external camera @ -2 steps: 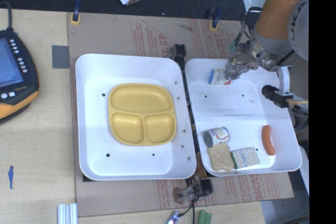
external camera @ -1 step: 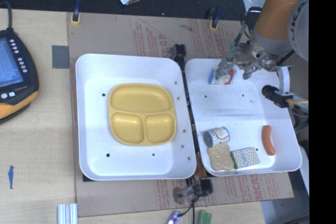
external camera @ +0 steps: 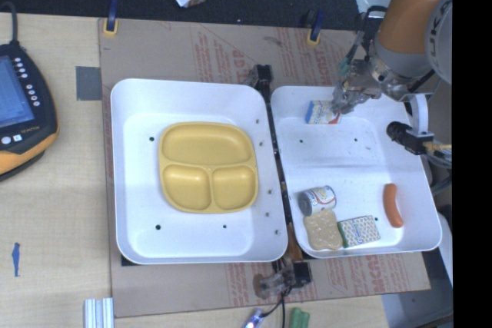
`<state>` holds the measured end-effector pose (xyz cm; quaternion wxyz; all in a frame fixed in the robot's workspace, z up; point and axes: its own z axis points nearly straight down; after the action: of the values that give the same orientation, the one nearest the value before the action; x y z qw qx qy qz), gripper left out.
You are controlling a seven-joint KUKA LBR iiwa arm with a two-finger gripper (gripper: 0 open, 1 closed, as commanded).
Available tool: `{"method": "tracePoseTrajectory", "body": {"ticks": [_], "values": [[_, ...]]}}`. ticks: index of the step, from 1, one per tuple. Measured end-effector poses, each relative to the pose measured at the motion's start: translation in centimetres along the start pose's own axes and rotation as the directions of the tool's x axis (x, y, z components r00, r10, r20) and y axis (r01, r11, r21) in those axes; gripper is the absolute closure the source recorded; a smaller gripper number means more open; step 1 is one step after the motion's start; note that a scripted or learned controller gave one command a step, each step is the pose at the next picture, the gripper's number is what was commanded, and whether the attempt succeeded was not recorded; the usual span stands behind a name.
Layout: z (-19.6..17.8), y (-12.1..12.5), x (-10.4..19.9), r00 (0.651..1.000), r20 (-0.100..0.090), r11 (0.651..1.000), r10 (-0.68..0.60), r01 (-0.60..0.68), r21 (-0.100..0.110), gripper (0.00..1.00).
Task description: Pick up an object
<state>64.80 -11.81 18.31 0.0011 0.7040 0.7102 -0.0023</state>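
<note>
Hovering hand [external camera: 344, 105] beside small blue-white packet [external camera: 319, 113]

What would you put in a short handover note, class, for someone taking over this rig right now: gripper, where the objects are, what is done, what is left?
Gripper: low at the far edge of the right bin, right at the small blue and white packet. Finger state cannot be read from this view.
Right bin, near end: small can on its side, tan sponge-like square, green patterned packet, sausage by the right wall.
Left bin: yellow divided tray.
Done: arm positioned at the packet.
Left: nothing is seen lifted yet; confirm a grasp and raise the object.
</note>
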Motion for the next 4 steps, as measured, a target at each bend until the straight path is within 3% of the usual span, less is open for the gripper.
{"method": "tracePoseTrajectory", "body": {"ticks": [1, 2, 3, 4], "values": [[0.0, 0.0, 0.0, 1.0, 0.0, 1.0, 0.0, 0.0, 0.0, 0.0], [-1.0, 0.0, -0.1, 1.0, 0.001, 1.0, 0.0, 0.0, -0.004, 1.0], [-1.0, 0.0, -0.1, 1.0, 0.001, 1.0, 0.0, 0.0, -0.003, 0.0], [-2.1, 0.1, -0.2, 1.0, 0.003, 1.0, 0.001, -0.001, -0.009, 1.0]]}}
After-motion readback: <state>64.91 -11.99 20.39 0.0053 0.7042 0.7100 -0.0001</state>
